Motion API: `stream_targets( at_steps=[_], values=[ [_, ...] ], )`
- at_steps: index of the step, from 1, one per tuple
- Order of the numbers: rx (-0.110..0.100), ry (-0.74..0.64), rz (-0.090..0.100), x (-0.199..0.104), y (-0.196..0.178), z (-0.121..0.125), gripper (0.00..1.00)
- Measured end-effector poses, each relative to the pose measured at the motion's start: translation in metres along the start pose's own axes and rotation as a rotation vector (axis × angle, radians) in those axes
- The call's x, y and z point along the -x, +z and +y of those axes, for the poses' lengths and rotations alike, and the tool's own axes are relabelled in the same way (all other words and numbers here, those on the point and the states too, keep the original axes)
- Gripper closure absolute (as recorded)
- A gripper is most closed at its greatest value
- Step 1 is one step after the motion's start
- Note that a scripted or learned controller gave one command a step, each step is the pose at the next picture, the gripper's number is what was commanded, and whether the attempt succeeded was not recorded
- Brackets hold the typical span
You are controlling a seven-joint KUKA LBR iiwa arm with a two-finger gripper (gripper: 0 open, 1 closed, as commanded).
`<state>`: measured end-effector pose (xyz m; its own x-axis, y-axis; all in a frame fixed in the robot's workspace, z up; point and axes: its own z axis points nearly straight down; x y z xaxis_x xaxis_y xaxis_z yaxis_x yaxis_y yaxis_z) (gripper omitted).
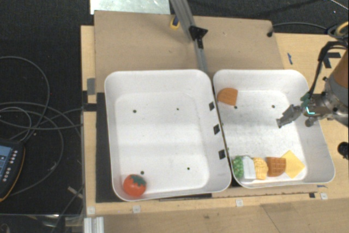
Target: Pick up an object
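A KUKA arm is reaching in from the right, its gripper (286, 119) hovering above the right-hand bin (313, 133), over bare floor near that bin's right wall. Whether the jaws are apart or together cannot be told from this angle; nothing is visibly caught between them. Along the bin's front edge a row of toy foods is lying side by side: a green-and-white piece (241, 166), a yellow corn cob (260, 167), a brown waffle (276, 166) and a yellow cheese wedge (294, 163). An orange bread slice (228, 96) is sitting near the back left corner. In the left-hand bin (158, 82), a red tomato (134, 185) is resting at the front left corner.
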<state>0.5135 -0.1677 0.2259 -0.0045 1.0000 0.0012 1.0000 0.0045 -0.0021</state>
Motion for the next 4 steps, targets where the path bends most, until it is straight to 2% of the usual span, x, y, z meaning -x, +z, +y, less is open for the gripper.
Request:
stream_targets(
  at_steps=[1,2,4],
  values=[
    [0.004,0.001,-0.001,0.000,-0.002,0.001,0.00],
    [-0.002,0.004,0.000,0.002,0.060,-0.003,0.00],
    [0.000,0.004,0.000,0.003,0.137,0.000,0.00]
  ],
)
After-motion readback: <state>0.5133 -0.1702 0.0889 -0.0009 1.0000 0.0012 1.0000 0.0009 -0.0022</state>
